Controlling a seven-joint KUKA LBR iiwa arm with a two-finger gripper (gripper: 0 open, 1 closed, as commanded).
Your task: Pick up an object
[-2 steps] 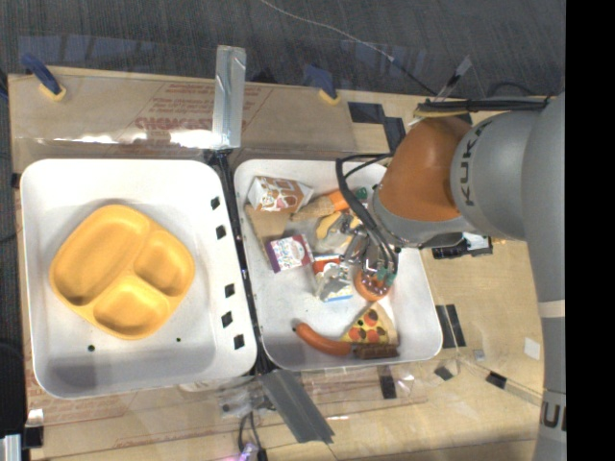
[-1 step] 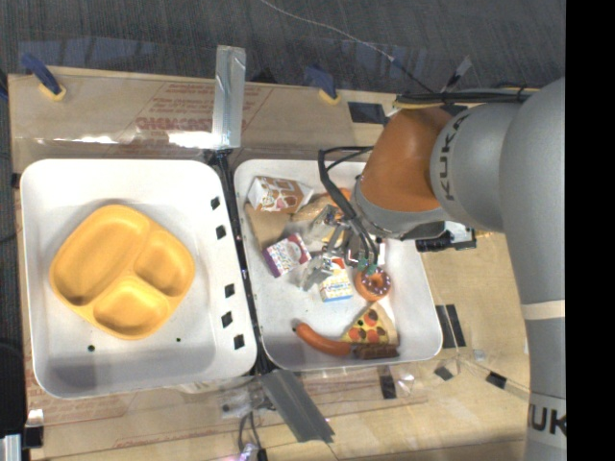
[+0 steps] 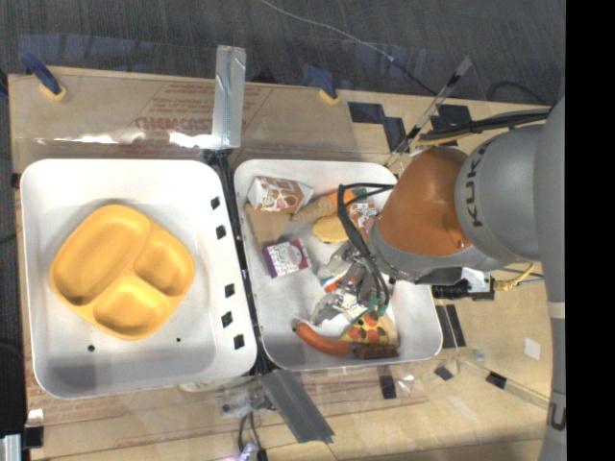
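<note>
Partly arm-hidden gripper [image 3: 352,294] over hotdog [image 3: 325,339].

A divided tray [image 3: 123,271] lies in the left bin [image 3: 58,373]. In the right bin [image 3: 423,339], a carton [image 3: 276,196] sits at the back, a pouch [image 3: 285,256] mid-left, a sausage [image 3: 322,339] and pizza slice [image 3: 373,333] in front.
</note>
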